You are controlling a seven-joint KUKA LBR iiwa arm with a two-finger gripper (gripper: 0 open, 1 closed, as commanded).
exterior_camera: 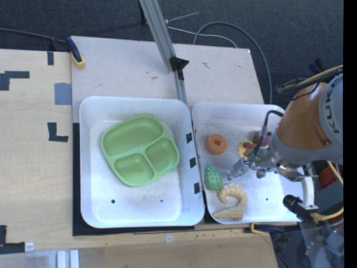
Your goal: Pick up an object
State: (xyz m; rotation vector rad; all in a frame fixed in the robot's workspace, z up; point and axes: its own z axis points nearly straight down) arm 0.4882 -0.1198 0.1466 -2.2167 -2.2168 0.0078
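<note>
The grey arm with its orange band (304, 121) reaches over the right edge of the right shallow white bin (262, 202). The left white bin (92, 149) carries a green three-compartment plastic plate (139, 148) at its middle. The metal two-finger gripper (239, 171) hangs mid-bin, fingers slightly apart, holding nothing. Near the front edge lies a tan croissant toy (232, 201); just beside it, by the left wall, a green bumpy toy (212, 178); farther back, an orange doughnut ring (216, 144).
</note>
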